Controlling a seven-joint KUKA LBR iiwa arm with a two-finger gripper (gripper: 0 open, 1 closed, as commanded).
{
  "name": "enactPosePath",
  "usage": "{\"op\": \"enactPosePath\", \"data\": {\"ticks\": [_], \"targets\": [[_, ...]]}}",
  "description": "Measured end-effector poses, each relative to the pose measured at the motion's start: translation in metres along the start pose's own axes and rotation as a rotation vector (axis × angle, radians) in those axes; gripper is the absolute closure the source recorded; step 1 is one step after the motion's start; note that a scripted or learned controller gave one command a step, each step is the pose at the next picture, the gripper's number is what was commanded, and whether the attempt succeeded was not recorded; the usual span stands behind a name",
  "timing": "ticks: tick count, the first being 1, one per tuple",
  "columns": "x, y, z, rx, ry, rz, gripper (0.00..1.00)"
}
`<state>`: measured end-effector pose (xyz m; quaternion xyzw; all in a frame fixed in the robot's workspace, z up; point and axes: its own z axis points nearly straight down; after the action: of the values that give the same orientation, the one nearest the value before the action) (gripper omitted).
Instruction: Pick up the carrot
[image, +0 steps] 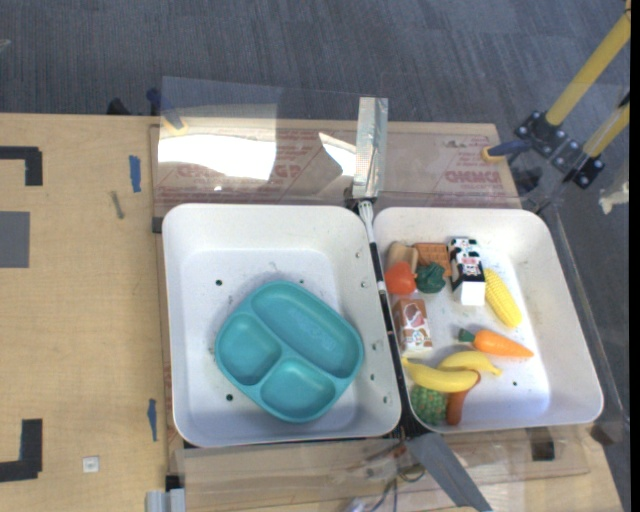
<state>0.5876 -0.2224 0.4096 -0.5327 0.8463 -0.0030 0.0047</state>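
Observation:
An orange carrot (498, 345) with a small green top lies in the right bin (560, 380), pointing right, just above a yellow banana (448, 374). A corn cob (502, 298) lies a little beyond it, toward the bin's far side.
The left bin (190, 260) holds a teal divided plate (288, 348). Around the carrot in the right bin are a tomato (401, 279), a green vegetable (431, 277), a black-and-white carton (466, 267), a packet (413, 325) and a strawberry-like piece (430, 403). A clear panel stands behind the bins.

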Motion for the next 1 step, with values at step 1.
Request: {"op": "enactPosePath", "data": {"ticks": [1], "targets": [[-0.0205,-0.0429,0.0057,-0.003,-0.002,-0.288,1.0]]}}
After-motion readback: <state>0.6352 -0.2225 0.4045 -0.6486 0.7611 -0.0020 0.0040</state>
